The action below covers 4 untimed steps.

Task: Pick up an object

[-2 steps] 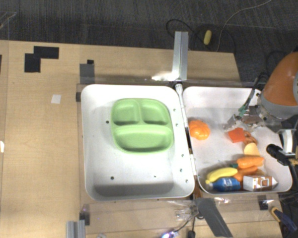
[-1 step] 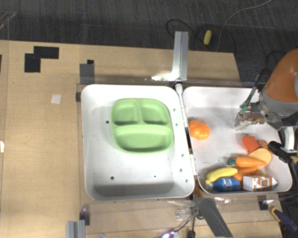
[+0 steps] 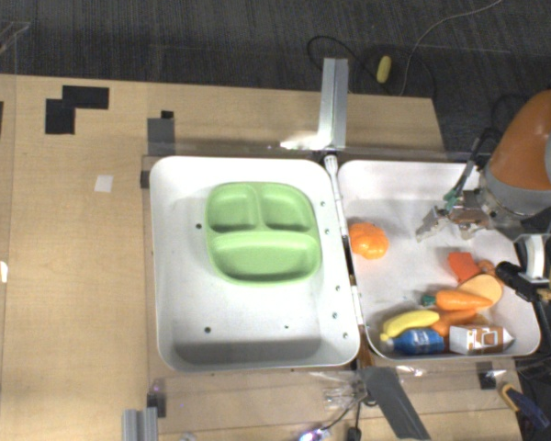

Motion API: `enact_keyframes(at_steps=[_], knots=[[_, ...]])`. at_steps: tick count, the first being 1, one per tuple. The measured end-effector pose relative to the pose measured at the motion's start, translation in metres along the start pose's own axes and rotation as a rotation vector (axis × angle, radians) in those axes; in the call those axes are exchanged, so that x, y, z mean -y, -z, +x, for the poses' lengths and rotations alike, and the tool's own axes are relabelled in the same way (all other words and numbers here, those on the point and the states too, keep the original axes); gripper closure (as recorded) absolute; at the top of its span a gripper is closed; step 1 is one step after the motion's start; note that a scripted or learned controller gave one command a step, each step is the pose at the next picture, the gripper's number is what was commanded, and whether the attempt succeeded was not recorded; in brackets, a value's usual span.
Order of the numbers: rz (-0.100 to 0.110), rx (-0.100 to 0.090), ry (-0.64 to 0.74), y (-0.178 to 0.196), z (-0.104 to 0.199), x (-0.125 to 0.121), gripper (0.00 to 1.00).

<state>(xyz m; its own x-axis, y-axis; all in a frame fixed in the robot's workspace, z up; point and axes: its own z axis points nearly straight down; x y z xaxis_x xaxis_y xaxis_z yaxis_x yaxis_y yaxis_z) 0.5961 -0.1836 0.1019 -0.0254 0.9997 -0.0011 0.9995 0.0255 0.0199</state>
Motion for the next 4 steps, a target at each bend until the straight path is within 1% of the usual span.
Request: enact_keyframes(at_steps=[1,2,3,4], knots=[[0.007,-0.003,0.077,-0.013,0.093,-0.019,0.0],[0.007,-0.001,0.04,-0.01,0.084,0.047,0.0],[-0.003,0.003,0.147,-0.009,0.096,0.068,0.0],[-0.007,-0.001,0.149,0.003,0.099,0.065,1.0]])
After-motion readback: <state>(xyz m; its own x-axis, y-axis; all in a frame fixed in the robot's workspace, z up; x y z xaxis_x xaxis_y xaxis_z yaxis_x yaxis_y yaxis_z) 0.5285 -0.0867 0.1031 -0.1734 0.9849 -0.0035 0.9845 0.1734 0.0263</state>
